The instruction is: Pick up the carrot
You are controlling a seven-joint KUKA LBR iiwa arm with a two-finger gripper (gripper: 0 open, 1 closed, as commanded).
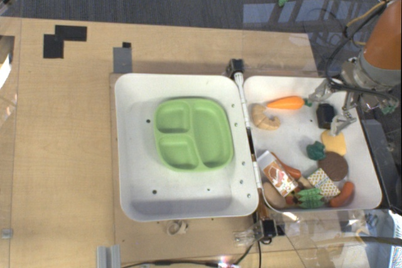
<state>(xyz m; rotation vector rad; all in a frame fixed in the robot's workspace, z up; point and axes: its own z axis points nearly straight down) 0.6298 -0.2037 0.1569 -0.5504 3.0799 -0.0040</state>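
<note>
Nearby, toy food crowded the right bin's (367,154) front. Farther back, the gripper (331,108) hung with its fingers spread and nothing between them, just right of the carrot (286,103) lying near the far wall.

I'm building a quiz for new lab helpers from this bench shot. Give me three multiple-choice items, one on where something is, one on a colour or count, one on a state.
1. Where does the carrot lie?
A. on the green plate
B. near the far edge of the right bin
C. on the wooden bench

2. How many compartments does the green plate have?
A. three
B. five
C. one

3. What is between the gripper's fingers?
A. the carrot
B. the biscuit
C. nothing

Answers:
1 B: the carrot rests by the right bin's far edge.
2 A: the green plate in the left bin is divided into three sections.
3 C: the gripper hangs open beside the carrot, apart from it.
</note>
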